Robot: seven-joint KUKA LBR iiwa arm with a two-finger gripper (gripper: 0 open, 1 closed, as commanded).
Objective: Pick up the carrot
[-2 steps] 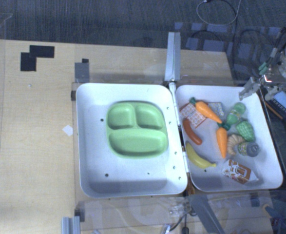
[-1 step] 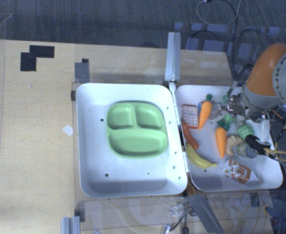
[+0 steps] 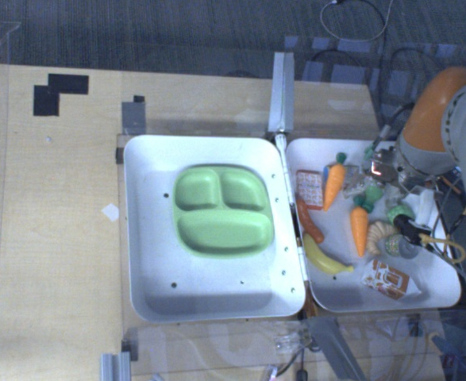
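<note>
The tapered orange plastic carrot with a green top (image 3: 333,182) looks light, stiff and slick. Grip its thick middle. The jaws' state cannot be told.

The robot arm (image 3: 455,125) is fat, round and grey. It has a bright orange band (image 3: 435,105) near the wrist. Thin wires (image 3: 443,248) loop out by its dark end.

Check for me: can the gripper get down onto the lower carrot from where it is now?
Probably yes: the lower carrot lies uncovered, top free. The banana and a green toy crowd its sides.
</note>
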